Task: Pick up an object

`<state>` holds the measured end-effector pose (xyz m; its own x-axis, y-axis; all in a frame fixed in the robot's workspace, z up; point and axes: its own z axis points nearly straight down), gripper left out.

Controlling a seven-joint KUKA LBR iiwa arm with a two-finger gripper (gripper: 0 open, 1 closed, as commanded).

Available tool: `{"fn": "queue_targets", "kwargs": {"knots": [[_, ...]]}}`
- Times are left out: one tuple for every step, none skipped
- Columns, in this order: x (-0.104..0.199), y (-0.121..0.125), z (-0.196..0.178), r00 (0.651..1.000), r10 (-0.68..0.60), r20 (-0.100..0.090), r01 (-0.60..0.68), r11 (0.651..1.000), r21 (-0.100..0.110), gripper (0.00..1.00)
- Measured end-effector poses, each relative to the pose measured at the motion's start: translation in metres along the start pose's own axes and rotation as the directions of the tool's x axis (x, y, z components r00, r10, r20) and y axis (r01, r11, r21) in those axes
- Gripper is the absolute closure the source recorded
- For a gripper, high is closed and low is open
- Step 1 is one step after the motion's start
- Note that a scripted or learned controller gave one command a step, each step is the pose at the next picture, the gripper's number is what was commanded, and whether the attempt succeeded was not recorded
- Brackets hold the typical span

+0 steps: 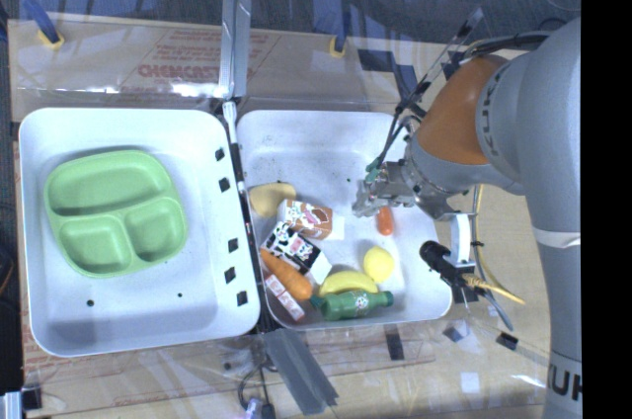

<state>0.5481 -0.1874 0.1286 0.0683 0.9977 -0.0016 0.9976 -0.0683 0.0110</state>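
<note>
The gripper [376,195] is hovering low in the right bin [296,125], just above a small orange piece [385,223]; I cannot tell how its fingers are standing. A lemon [378,263], banana [347,283], green bottle [354,303] and carrot [287,276] are lying crowded near that bin's front. A green tray [114,208] is sitting in the left bin [59,328].

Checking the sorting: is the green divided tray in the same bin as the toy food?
No, the green tray lies in the left bin.
</note>
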Motion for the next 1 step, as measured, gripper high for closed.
{"fn": "queue_targets", "kwargs": {"knots": [[0.0001, 0.0000, 0.0000, 1.000, 0.000, 0.000, 0.000, 1.000, 0.000, 0.00]]}}
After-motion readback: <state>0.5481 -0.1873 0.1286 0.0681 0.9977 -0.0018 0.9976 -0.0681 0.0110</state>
